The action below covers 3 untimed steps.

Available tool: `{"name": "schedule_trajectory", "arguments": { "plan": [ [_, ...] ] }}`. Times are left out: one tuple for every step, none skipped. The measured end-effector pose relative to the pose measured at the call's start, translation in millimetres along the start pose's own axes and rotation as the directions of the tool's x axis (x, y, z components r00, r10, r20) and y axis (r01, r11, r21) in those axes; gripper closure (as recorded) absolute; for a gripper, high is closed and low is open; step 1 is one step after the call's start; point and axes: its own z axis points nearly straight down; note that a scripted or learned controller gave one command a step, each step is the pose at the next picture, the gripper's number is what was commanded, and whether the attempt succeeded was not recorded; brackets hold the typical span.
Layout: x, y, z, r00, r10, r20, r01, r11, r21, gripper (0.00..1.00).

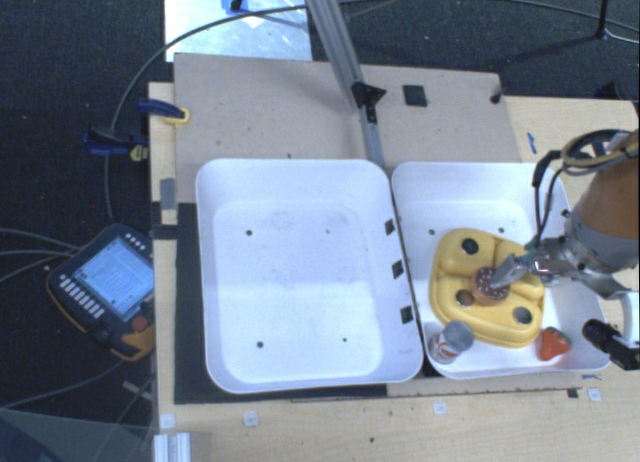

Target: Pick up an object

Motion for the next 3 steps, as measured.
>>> {"name": "schedule_trajectory", "arguments": {
  "plan": [
    [-0.6, 1.7, 5.7, 1.000, -0.001, 0.003, 0.001, 1.000, -0.006, 0.00],
    [0.1, 1.9, -3.2, 1.000, 0.000, 0.000, 0.000, 1.000, -0.004, 1.00],
    [1.7, -5.7, -51.5, 1.000, -0.001, 0.000, 0.001, 1.000, 0.001, 1.00]
  ]
}}
